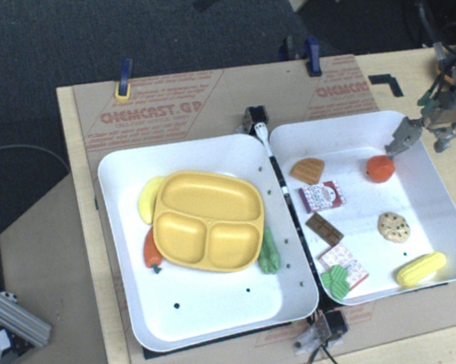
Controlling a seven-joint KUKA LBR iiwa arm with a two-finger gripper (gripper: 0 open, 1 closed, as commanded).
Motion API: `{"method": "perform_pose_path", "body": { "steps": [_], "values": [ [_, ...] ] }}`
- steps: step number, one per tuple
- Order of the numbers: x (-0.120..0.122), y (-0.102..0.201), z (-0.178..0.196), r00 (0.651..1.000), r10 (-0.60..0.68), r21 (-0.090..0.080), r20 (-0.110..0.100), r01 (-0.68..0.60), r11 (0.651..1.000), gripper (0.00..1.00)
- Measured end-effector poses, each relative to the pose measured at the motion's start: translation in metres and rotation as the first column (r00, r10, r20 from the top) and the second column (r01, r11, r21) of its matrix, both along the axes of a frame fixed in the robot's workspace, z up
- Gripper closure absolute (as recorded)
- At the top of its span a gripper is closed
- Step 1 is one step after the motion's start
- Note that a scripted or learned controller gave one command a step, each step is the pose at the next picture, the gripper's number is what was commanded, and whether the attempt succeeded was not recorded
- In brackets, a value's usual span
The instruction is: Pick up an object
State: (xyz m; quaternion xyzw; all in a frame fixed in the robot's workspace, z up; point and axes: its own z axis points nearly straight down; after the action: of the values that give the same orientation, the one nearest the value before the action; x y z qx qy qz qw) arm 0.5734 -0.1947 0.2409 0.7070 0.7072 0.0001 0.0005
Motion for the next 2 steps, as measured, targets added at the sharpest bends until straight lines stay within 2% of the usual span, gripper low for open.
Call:
{"method": "perform_pose_path", "body": {
  "steps": [1,2],
  "values": [
    [-0.006,-0.008,-0.050,1.000,-0.001,0.002,-0.007,0.001,1.000,0.00],
    [-0.010,0.002,-0.099,1.000,0.000,0.003,-0.007,0.000,1.000,0.00]
  ]
}}
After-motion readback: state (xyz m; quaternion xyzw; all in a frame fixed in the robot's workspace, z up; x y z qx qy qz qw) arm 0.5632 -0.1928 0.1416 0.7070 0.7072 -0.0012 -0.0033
